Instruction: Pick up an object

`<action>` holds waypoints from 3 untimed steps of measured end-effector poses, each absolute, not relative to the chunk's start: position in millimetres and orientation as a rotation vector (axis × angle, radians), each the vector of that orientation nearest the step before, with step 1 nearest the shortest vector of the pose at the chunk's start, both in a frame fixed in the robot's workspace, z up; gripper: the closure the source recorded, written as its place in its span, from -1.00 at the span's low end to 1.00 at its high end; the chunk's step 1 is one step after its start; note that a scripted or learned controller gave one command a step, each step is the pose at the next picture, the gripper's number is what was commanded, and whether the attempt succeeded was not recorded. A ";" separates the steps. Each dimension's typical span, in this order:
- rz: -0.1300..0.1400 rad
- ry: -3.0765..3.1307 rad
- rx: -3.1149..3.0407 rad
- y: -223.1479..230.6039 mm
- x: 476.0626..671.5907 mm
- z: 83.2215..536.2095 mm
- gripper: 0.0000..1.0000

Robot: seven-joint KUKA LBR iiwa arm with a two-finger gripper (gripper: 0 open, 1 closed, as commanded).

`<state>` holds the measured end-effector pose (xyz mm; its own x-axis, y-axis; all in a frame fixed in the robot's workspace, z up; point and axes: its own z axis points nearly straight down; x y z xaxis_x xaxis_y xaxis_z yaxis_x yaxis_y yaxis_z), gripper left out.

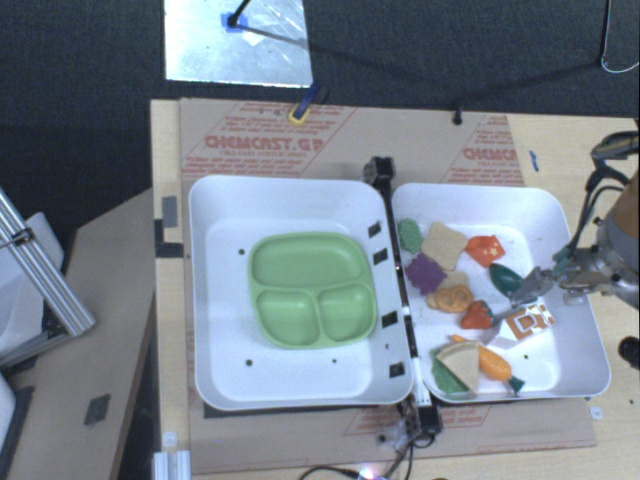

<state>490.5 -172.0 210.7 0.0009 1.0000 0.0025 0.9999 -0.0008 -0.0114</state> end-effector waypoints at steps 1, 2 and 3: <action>-0.001 -2.226 -2.218 -171.4 493.4 217.0 -1.00; 0.002 -2.221 -2.218 -179.5 498.0 160.8 -1.00; -0.002 -2.224 -2.222 -179.1 499.6 121.3 -1.00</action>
<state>499.6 -179.1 121.3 -0.0006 1.0000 -0.0010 1.0000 0.0006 0.0024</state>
